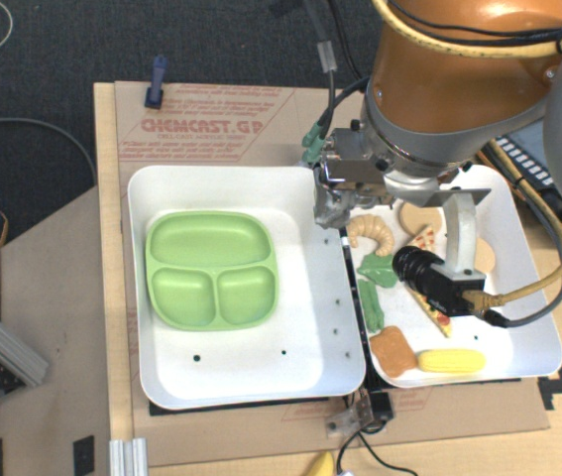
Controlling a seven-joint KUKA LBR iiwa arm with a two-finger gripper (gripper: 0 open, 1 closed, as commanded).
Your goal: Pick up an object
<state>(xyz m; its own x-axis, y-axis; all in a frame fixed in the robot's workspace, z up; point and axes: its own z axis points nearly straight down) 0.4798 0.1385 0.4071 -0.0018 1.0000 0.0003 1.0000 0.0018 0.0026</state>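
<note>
Tan and curved, a toy croissant (372, 230) is seen in the white bin (518, 340) on the view's right, close to the wall shared with the other bin. Its long axis runs roughly across the view. The tool (330, 206) is held over that shared wall, with the croissant just beside it toward the view's right. Whether the tool is open or closed cannot be told. A short sideways shift would probably be needed before descent.

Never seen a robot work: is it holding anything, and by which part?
It cannot be told: the gripper is over the right bin near the croissant, its tip hidden.
</note>
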